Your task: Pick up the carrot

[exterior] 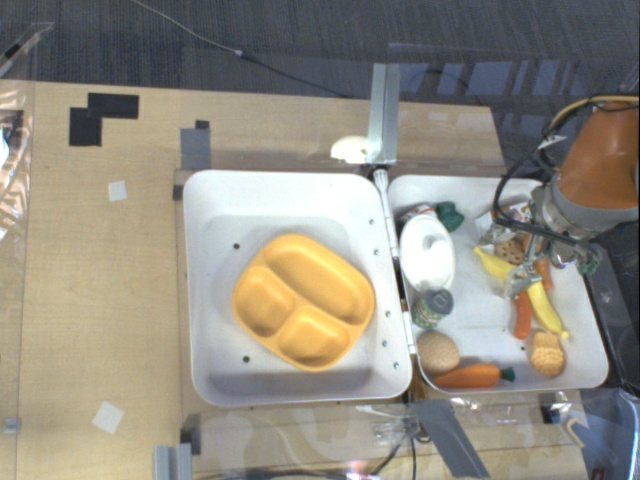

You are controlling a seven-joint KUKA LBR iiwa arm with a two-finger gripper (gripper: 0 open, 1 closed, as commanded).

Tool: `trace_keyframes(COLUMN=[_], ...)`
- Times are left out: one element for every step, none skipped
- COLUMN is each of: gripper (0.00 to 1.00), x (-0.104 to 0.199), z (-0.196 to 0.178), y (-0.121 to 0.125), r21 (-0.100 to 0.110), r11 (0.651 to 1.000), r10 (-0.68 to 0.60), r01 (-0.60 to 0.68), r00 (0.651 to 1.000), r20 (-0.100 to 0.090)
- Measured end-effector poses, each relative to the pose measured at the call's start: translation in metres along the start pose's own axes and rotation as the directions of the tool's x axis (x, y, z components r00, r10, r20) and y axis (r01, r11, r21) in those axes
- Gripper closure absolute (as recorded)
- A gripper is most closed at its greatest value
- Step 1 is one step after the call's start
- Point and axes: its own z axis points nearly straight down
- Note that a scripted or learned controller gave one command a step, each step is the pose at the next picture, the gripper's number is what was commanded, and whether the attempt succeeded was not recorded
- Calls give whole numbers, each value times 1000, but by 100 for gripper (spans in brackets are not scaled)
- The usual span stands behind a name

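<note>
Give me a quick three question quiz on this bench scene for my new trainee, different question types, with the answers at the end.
1. True or false: the yellow divided plate lies in the left bin.
2. Which bin holds the carrot?
A. left bin
B. right bin
3. Fill in: the carrot lies along the right bin's ____ edge, beside the round tan potato.

Key: 1 true; 2 B; 3 near (bottom).

a pale wooden bench (90, 298) carries black patches (100, 116) and small paper squares (118, 191); dark ribbed carpet (300, 18) lies beyond, crossed by a thin cable (170, 23).
</note>
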Motion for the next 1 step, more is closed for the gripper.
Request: trace_keyframes(gripper=[0], x=[30], z=[0], y=[45], r21=[-1], r11=[982], r10=[191], r01=[-191], r00=[982], r20=[-4])
